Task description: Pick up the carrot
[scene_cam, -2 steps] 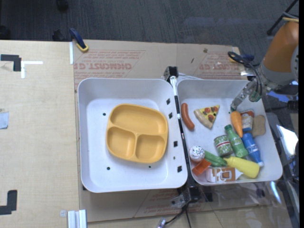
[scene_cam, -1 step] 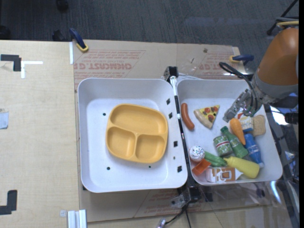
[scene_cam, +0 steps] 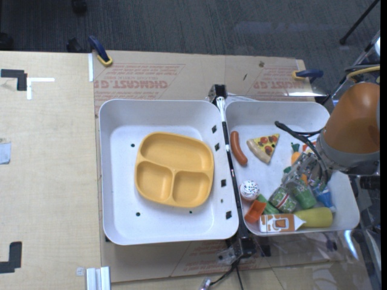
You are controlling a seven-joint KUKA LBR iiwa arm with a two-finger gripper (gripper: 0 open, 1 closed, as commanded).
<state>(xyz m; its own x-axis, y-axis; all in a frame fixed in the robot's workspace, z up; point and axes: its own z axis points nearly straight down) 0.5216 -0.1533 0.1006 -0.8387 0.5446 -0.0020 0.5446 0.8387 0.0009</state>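
We see the carrot (scene_cam: 295,156) as a small orange piece with a green top, lying in the right bin (scene_cam: 245,115) just right of the pizza slice (scene_cam: 265,147), partly hidden by the gripper (scene_cam: 307,173) and its cable. We judge it to be a light, stiff plastic toy, smooth and likely to slip, so we would take it across its thicker middle rather than at the tapered tip or the leafy end. The gripper hangs low over the clutter, right of and below the pizza slice; we cannot tell how it stands or whether it has anything. Left of the pizza slice lies 1 red sausage (scene_cam: 238,147). Below it sit a white ball (scene_cam: 248,190), a green bottle (scene_cam: 282,199), a yellow corn cob (scene_cam: 318,216) and a juice carton (scene_cam: 279,223). Far left of the pizza slice, the left bin (scene_cam: 115,162) holds 1 yellow divided plate (scene_cam: 174,169).
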